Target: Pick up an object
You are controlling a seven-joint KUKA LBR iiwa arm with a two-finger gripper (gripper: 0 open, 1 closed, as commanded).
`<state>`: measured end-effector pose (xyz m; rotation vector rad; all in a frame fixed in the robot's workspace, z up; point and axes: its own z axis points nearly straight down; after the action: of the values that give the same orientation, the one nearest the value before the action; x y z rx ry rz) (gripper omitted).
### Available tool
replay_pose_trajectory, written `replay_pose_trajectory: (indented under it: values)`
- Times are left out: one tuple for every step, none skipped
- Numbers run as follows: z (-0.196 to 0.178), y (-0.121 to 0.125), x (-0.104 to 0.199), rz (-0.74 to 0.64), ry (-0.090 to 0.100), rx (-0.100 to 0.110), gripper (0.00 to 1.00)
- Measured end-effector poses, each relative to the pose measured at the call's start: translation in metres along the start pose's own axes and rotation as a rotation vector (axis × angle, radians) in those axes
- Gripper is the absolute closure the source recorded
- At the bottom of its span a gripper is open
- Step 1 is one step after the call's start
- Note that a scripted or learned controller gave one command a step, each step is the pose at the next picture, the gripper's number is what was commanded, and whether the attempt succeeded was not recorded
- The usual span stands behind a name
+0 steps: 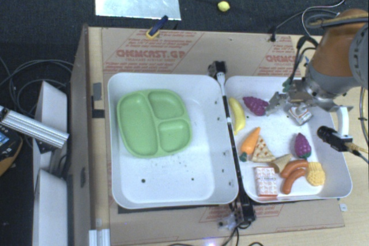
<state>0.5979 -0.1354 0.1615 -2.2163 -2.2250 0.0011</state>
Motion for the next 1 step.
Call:
replay_pose_trajectory:
  values:
    - [0.0628,0.0333,0.0395,-0.001,0.000,-0.001,0.00]
